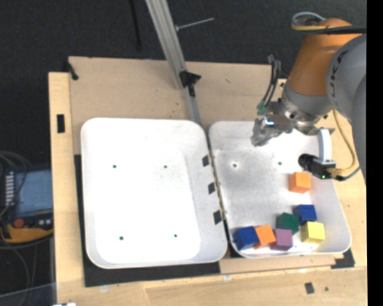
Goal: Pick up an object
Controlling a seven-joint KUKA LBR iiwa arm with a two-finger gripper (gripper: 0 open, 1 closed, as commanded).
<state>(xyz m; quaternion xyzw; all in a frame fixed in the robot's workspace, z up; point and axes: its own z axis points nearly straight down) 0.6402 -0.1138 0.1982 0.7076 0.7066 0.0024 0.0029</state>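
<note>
Seven cubes sit in the right bin: six packed at its 6 o'clock edge, one orange cube apart at 3 o'clock. Blocky, it shows no long axis. The gripper hovers at 12 o'clock (finger state cannot be told). Judged risk: neighbours in the cluster could block the descent.

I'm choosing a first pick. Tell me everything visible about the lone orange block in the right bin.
The orange block is a small cube of plain matte orange that looks like foam or wood. It rests flat on the floor of the right bin, near the bin's right side, apart from the cluster of blocks along the lower edge. Nothing touches it; the gripper is up and to its left.
</note>
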